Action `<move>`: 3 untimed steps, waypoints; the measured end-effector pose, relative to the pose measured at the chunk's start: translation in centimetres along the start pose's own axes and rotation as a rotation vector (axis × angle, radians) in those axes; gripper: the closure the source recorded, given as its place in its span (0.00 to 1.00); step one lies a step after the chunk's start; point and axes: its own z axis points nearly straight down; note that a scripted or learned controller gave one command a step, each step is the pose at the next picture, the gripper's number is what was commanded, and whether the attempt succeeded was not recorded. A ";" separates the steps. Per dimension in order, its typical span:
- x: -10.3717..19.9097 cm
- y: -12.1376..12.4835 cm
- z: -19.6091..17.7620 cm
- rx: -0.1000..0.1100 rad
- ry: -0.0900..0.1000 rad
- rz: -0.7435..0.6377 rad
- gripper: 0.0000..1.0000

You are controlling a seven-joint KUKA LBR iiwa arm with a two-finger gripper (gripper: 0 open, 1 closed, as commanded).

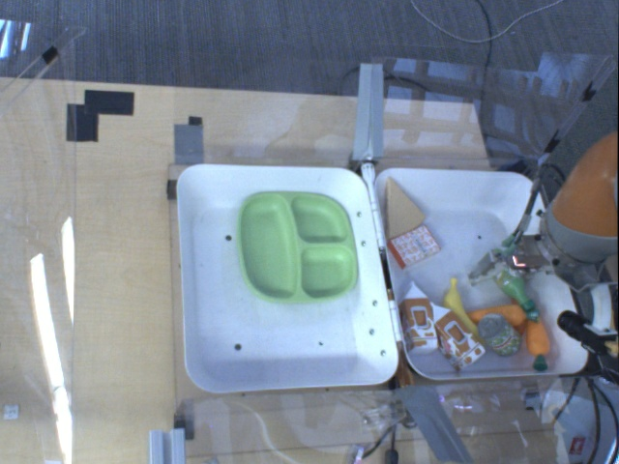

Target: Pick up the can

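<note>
The can shows its round grey-green end in the right bin, near the front wall, wedged between a carrot and a brown packet. My gripper hangs low in the right side of that bin, a little behind the can and apart from it. It sits just above a green-topped vegetable. The orange band of the arm rises at the right edge.
A yellow banana, a second brown packet and a red-and-white box also lie in the right bin. A green divided plate rests in the left bin. A metal rail separates the bins.
</note>
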 end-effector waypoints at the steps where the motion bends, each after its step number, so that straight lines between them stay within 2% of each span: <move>1: 0.4 4.1 0.1 0.003 -0.001 0.085 0.00; 2: 1.3 -1.9 -0.1 0.002 -0.001 -0.011 0.00; 3: 0.2 3.5 0.1 0.004 0.005 0.207 0.00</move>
